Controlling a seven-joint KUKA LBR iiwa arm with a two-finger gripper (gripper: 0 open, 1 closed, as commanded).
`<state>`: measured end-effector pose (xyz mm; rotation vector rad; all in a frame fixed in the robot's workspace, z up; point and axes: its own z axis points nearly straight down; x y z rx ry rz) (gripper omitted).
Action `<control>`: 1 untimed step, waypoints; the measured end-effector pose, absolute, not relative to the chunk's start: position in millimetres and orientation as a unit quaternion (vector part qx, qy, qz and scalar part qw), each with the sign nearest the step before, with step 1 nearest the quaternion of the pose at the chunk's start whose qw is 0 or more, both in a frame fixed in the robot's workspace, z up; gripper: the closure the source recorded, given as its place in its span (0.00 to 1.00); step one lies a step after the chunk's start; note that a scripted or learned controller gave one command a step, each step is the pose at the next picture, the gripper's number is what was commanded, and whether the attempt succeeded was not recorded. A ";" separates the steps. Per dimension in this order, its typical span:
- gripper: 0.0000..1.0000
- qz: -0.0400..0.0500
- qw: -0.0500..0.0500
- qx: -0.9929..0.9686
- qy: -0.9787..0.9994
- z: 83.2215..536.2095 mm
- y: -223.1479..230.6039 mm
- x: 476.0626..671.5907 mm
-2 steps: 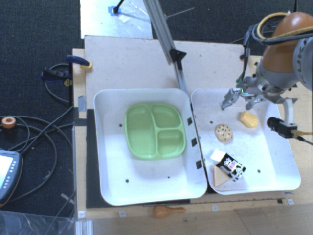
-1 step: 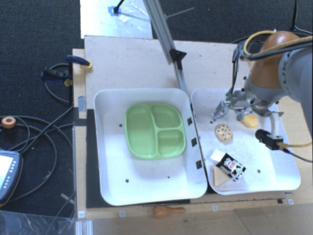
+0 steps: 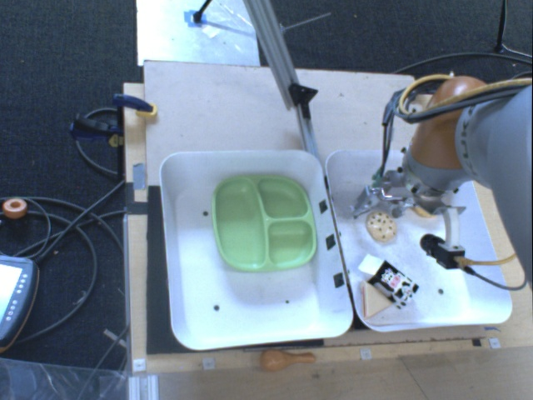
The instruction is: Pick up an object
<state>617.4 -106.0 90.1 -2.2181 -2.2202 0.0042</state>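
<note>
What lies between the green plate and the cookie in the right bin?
In the camera view, the green plate and the cookie are separated by the two bins' adjoining white walls, which carry small black marks. No loose object lies between them.

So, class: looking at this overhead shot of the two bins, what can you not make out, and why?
1. Gripper, camera view: the fingers are too small and blurred to read as open or shut.
2. Tan item in the right bin: mostly hidden behind the wrist, so unidentifiable.
3. Black-and-white object: too small to identify.
4. Cookie: whether the gripper touches it is unclear from above.
5. Arm: cut off by the right edge.
</note>
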 end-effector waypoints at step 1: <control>1.00 -0.001 -0.002 -0.707 -0.707 104.8 -106.3 619.9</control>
